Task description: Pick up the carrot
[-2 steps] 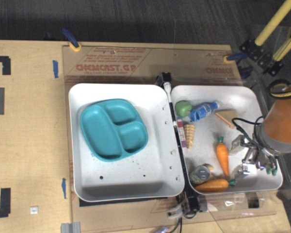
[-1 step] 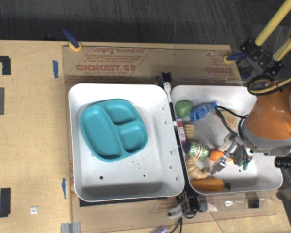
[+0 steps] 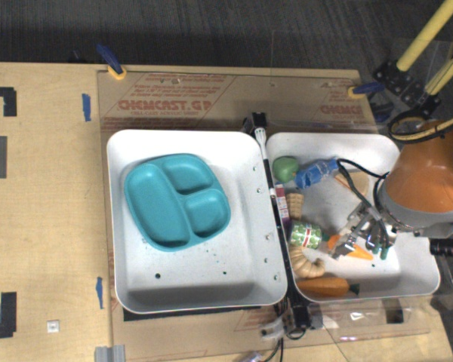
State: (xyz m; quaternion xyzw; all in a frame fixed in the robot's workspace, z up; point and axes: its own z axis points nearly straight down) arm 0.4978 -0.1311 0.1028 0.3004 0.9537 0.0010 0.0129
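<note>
Camera view, and the action is all in the right bin (image 3: 415, 277). The end effector (image 3: 360, 241) is down low inside it, with the orange-banded arm (image 3: 426, 183) coming in from the right. The carrot (image 3: 350, 250), a small orange piece, lies on the bin floor right at the fingertips, touching or nearly so. Is it between the fingers? I cannot tell from this angle, nor whether they are released or clenched. So call it mid-attempt: the reach is done, while the grasp is unconfirmed and the lift is not yet made, since the carrot looks to be resting on the floor.

Left of the carrot sit a small can (image 3: 306, 237) and a pretzel-like piece (image 3: 302, 261). Nearer the bin's front wall lies a hot-dog-like thing (image 3: 326, 285). Toward the back wall are a green ball (image 3: 285, 168) and a blue object (image 3: 315, 173). In the left bin (image 3: 136, 277) rests a teal divided plate (image 3: 177, 200).
</note>
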